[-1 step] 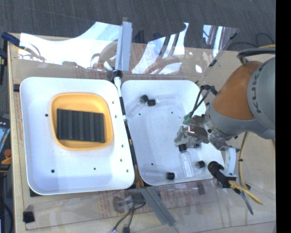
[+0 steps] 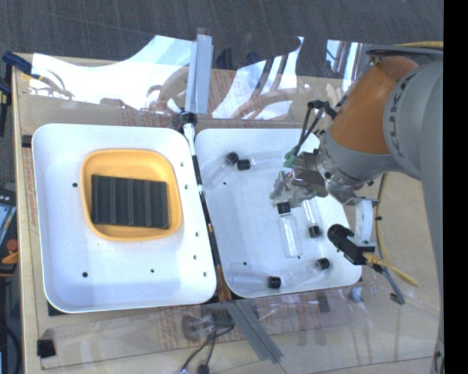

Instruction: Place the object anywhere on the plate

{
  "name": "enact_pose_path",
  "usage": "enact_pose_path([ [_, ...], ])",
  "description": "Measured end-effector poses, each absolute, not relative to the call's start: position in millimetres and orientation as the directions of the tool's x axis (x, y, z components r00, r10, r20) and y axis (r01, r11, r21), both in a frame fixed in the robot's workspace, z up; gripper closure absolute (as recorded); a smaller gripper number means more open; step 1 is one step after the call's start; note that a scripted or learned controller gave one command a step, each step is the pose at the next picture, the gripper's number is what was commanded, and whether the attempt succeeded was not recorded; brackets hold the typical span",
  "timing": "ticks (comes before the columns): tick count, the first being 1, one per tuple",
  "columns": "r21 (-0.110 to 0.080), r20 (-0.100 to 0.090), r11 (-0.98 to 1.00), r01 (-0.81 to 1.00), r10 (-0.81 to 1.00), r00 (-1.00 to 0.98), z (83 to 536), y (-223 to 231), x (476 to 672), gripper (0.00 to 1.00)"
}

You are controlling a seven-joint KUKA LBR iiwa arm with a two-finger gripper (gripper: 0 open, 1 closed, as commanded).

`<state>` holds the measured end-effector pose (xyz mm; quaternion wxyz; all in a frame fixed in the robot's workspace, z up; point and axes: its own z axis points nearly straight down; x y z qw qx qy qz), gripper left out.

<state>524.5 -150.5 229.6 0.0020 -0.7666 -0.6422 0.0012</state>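
Observation:
A yellow plate [image 2: 130,166] lies in the left bin [image 2: 54,232]. A dark grey ribbed rectangular object [image 2: 130,201] rests flat on it, near the plate's middle. My gripper [image 2: 300,226] hangs over the right bin [image 2: 242,232], far to the right of the plate and apart from the object. Its two pale fingers [image 2: 288,236] point down toward the bin floor and stand apart, with nothing between them.
Small black studs sit in the right bin at the back [image 2: 235,161], the front [image 2: 274,282] and the front right [image 2: 322,264]. A raised divider [image 2: 203,209] separates the bins. Cables and clear plastic lie behind the bins.

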Motion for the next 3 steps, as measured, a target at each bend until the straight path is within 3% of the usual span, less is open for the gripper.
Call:
enact_pose_path([
  [1, 0.0, 0.0, 0.101, 0.995, 0.995, -0.101, 248.9, -127.6, 577.0, 1.0],
  [2, 0.0, 0.0, 0.377, 0.926, 0.926, -0.377, 242.5, -109.4, 615.5, 1.0],
  [3, 0.0, 0.0, 0.377, 0.926, 0.926, -0.377, 242.7, -109.7, 615.5, 0.0],
])
